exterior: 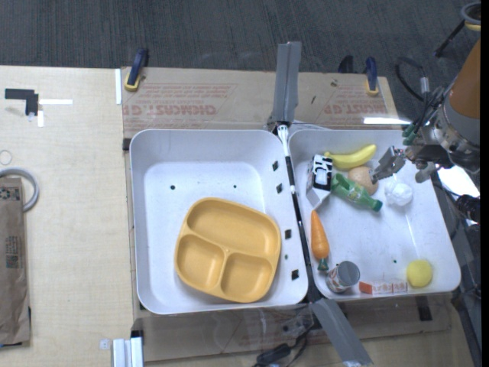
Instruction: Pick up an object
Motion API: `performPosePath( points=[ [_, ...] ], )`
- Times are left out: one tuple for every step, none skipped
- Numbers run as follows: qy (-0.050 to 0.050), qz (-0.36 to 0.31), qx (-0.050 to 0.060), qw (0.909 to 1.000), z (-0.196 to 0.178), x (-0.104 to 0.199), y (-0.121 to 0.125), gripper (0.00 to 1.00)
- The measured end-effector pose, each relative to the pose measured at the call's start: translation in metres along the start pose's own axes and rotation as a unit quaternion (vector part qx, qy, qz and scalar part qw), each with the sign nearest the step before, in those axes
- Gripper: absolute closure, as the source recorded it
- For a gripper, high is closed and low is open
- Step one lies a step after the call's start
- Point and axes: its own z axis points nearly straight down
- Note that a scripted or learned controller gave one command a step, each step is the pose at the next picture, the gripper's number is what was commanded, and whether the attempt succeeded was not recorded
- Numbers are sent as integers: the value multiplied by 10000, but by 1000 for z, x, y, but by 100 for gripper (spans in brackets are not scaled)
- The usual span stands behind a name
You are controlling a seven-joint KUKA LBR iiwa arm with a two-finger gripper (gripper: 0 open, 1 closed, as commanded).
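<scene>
The right bin (428,235) holds a banana (353,157), a tan rounded object (361,178), a green bottle (356,193), a black-and-white box (322,171), a carrot (319,237), a small can (348,274), a yellow ball (419,273) and a white crumpled ball (399,195). My gripper (403,168) hangs over the bin's far right part, just right of the banana's tip and above the white ball. Its fingers are spread, with nothing between them.
A yellow divided plate (228,248) lies in the left bin (153,205). A flat red-and-white packet (382,287) rests by the right bin's near wall. The grey divider (287,82) rises between the bins at the back. Cardboard (199,102) lies behind them.
</scene>
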Motion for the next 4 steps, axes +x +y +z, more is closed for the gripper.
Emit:
performPosePath(
  points=[
    [0,-314,-5,9995,69,-28,42,0],
    [0,27,-7,10000,176,-37,69,0],
    [-4,1004,-19,9949,176,-39,80,0],
    [-15,1003,-50,9949,161,-41,82,100]
  ],
)
